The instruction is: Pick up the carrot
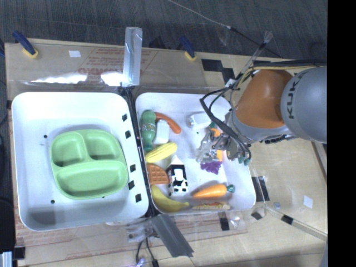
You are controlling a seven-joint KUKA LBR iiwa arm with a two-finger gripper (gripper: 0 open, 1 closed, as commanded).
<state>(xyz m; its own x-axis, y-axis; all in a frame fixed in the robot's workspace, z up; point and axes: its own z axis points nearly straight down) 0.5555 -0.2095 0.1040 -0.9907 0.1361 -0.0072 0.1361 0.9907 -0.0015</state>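
- Reaching in from the right, the arm hung over the right bin; its orange band sat above the bin's right rim.
- The gripper hovered low in the right half of that bin, just above a purple grape bunch; cables and glare blurred it, so I could not tell how it stood or whether it held anything.
- The carrot lay on the bin floor near the front wall, right of centre, orange body pointing left, green stub to the right; it sat apart from the gripper, with the grapes between them.
- Crowding the carrot: a banana lay just to its left along the front wall; a thin reddish item lay just in front of it against the wall; a black-and-white cow toy stood near its tip.
- Further left: a waffle, a corn cob, a green bottle by the left wall, and a second orange piece beside it, curved like a pepper or small carrot; which one, I could not tell.
- The left bin held a green divided plate, well apart from the carrot.
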